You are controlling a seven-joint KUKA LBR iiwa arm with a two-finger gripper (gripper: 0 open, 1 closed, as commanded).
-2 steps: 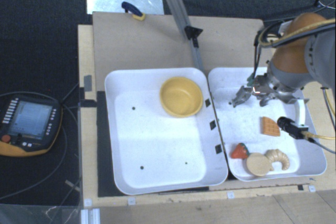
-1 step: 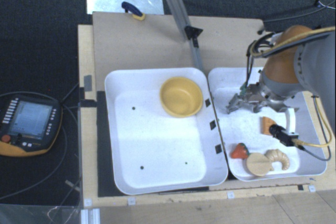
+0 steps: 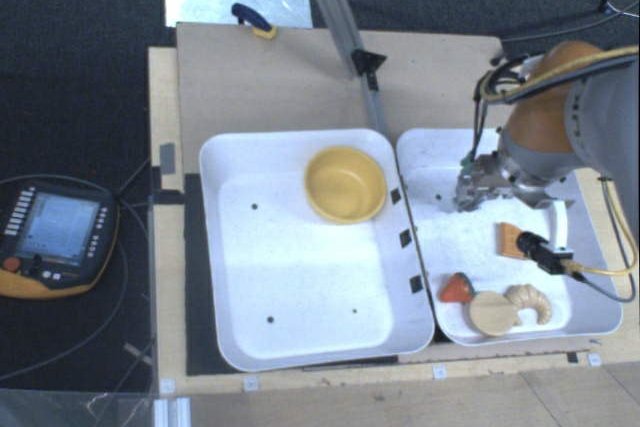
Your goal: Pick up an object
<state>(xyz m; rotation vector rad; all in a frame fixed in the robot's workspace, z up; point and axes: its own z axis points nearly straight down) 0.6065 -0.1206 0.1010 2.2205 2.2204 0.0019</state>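
While the arm reached in from the right, a handheld control pendant (image 3: 55,243) lay on the dark floor at far left, off the counter (image 3: 280,80). Left bin (image 3: 300,315) held one yellow bowl (image 3: 346,184), upright, in its far right corner, close to the divide between the bins. Right bin (image 3: 430,155) carried four small objects along its near and right side: a red strawberry-like piece (image 3: 458,289) near the left wall, a round tan disc (image 3: 492,313) just beside it, a pale croissant-shaped piece (image 3: 530,302) touching or nearly touching the disc on its right, and an orange-brown wedge (image 3: 512,241) farther back. Gripper (image 3: 474,195) hung low over the far left part of the right bin, well apart from all four objects. Cannot tell its finger state; nothing was seen in it.
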